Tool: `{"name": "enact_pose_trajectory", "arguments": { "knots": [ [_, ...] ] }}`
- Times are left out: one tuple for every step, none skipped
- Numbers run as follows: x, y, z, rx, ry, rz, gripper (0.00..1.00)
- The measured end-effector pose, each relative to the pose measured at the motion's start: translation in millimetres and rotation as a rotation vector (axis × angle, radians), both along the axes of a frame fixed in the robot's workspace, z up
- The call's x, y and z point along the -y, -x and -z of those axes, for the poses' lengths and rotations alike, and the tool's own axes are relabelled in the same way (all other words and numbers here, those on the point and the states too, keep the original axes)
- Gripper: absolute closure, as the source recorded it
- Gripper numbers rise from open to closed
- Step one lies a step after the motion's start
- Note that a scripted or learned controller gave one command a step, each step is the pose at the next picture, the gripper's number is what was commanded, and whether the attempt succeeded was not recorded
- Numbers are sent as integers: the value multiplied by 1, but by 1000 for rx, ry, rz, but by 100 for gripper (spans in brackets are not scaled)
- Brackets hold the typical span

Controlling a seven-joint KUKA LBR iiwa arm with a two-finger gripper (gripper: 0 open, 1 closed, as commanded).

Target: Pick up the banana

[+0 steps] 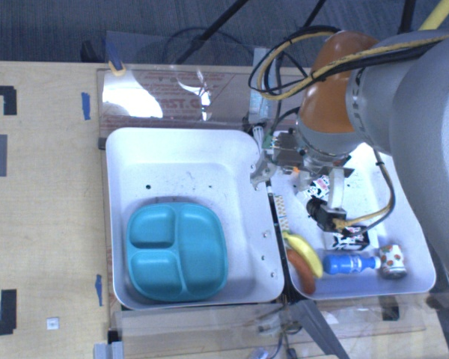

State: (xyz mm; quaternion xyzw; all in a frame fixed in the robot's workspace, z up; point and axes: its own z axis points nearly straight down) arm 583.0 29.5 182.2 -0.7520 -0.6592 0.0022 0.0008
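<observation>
Banana (302, 252) in right bin (411, 223), tool (308, 172) above it, grip state unclear

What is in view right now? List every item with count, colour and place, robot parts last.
banana: one, yellow, right bin, near its front left corner.
reddish-brown item: one, right bin, just in front of the banana; too unclear to identify.
bottle: one, blue with white cap, lying on its side, right bin front.
small patterned items: a few, white with dark or red marks, right bin; kind unclear.
divided plate: one, teal, left bin front.
bins: two, white, side by side on the bench.
arm: one, grey with orange band, over the right bin.
gripper: one, at the bins' dividing edge.
</observation>
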Motion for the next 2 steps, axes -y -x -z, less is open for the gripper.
{"name": "enact_pose_trajectory", "arguments": {
  "knots": [
    [13,-83,0,0,0,-24,0],
    [4,-30,-41,-3,1,262,0]
  ]
}}
